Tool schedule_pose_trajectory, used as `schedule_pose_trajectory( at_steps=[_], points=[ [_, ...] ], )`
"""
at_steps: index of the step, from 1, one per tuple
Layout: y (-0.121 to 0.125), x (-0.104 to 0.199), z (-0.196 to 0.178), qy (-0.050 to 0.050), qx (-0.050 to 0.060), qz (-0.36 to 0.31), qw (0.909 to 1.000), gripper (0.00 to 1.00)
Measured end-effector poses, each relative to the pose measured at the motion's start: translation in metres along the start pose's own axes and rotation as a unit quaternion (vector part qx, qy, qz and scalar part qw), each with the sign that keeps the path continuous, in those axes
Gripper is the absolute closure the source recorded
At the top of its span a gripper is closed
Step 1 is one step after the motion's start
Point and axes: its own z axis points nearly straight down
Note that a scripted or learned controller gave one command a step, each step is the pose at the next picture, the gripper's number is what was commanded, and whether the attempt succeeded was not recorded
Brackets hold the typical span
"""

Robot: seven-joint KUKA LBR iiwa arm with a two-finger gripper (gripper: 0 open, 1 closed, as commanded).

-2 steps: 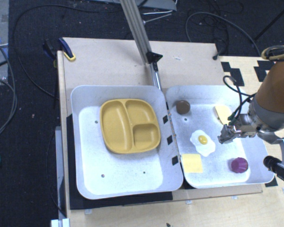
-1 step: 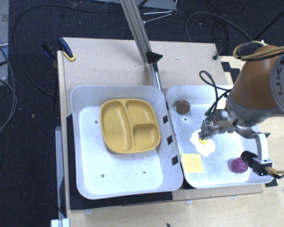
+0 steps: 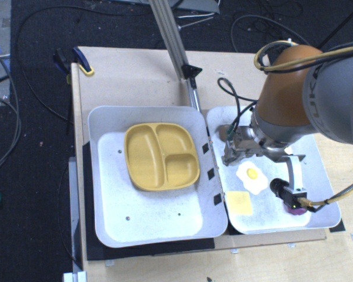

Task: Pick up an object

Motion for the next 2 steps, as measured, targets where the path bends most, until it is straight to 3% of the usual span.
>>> schedule_pose_trajectory(
  at_steps=[2],
  points=[
    [0.053, 0.1, -0.014, 0.0, -0.001, 0.001, 1.0, 1.0]
  ],
)
